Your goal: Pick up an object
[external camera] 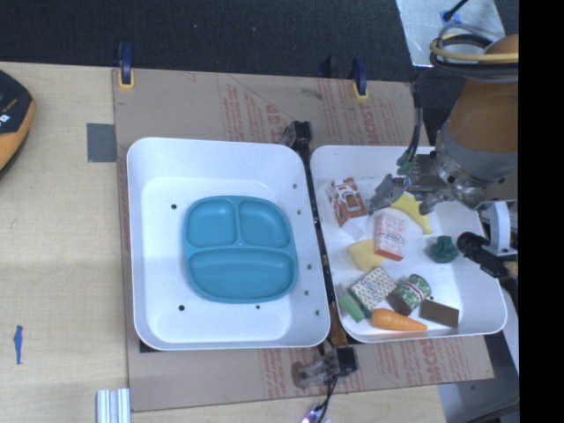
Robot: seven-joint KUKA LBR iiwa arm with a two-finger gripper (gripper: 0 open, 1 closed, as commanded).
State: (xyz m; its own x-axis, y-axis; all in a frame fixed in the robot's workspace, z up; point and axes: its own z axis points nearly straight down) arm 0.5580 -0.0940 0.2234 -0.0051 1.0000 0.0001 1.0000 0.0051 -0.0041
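Jaws spread apart, clamping nothing, hovering above the right white bin (pixel 493 320); a yellow banana-shaped toy (pixel 411 211) lies right beneath, white carton (pixel 390 235) just beside.

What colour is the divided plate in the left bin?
Light blue: the divided plate shows plainly in the camera view.
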